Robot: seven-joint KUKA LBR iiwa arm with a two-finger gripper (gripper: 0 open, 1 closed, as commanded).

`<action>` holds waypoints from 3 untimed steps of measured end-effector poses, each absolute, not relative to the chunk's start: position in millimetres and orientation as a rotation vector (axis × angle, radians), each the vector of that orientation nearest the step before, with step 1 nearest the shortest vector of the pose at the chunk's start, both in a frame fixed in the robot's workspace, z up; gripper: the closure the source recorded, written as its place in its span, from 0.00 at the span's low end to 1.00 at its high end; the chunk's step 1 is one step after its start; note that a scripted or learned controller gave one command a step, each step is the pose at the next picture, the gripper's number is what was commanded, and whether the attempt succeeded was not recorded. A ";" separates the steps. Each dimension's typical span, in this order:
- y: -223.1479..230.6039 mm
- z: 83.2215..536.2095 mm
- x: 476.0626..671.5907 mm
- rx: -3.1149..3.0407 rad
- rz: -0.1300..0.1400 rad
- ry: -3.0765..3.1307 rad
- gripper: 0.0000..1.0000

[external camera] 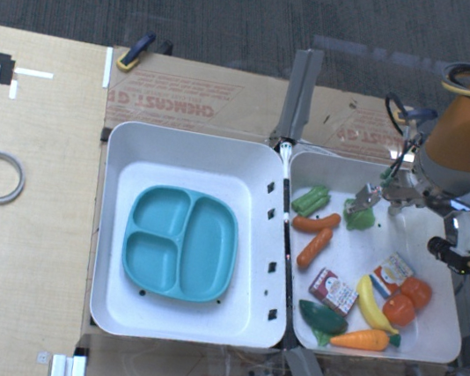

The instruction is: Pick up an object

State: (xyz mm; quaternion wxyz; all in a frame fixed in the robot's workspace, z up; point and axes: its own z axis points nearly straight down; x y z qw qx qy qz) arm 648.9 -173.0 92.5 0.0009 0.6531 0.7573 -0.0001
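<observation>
While the gripper (pixel 369 199) hangs over the right bin's (pixel 440 349) far edge, its fingers pinch a small green toy (pixel 359 217), lifted just above the bin floor.

Teal divided plate (pixel 180 243) in left bin (pixel 116 207), toy foods in right bin (pixel 435 350), claw (pixel 374 197) above green toy (pixel 359 217)

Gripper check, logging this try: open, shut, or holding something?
Gripper: cannot be told; it sits low beside a green toy in the right bin.
</observation>
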 end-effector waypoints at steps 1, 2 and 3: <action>-108.8 171.8 653.2 2.089 0.000 2.344 0.00; -106.1 253.6 652.5 2.225 -0.002 2.216 0.00; -105.5 152.8 610.2 2.248 -0.004 2.197 0.00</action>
